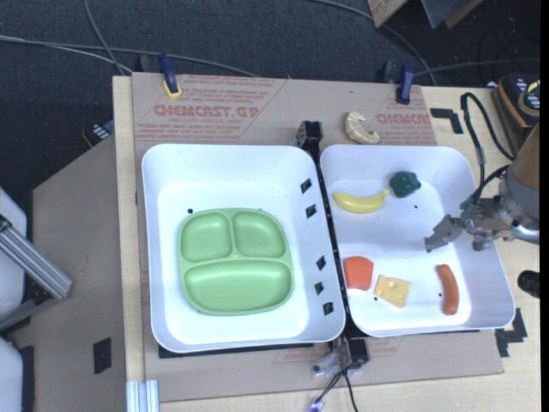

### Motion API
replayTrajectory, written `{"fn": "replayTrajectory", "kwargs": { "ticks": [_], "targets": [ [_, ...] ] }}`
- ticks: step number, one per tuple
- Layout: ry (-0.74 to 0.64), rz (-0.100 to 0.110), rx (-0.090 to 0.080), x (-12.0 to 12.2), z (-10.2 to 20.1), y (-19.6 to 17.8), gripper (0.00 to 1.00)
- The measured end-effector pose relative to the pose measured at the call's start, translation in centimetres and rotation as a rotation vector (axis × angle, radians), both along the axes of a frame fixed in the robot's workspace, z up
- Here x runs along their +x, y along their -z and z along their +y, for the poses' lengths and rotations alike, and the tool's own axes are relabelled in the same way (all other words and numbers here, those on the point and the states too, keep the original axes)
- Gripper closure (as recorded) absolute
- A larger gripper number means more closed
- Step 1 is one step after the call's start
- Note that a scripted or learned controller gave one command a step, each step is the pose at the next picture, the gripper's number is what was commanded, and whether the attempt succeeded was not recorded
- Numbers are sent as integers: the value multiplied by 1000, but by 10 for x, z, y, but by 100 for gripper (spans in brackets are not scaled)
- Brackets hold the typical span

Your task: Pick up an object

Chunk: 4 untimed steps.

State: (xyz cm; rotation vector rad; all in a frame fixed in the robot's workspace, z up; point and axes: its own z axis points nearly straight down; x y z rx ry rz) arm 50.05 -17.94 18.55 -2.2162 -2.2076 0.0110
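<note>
The right bin (459,166) holds a yellow banana (360,201), a dark green broccoli piece (403,183), an orange-red block (358,272), a yellow cheese wedge (393,290) and a red sausage (447,288). My gripper (459,237) hangs over the right side of this bin, above the sausage and right of the banana. Its fingers (438,235) are spread apart and open, with nothing between them. It touches none of the objects.
The left bin (163,178) holds a green divided plate (236,260). A beige object (362,127) lies on the cardboard behind the right bin. Blue clamps (171,80) pin the board's far edge. The arm and cables crowd the right edge.
</note>
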Motion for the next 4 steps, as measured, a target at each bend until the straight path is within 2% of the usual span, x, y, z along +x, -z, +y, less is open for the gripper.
{"fn": "replayTrajectory", "kwargs": {
  "ticks": [1,3,4],
  "targets": [
    [-4,-13,-3,3,0,-6,0],
    [-4,-8,-1,3,12,95,0],
    [-4,-15,-3,5,11,81,100]
  ]
}}
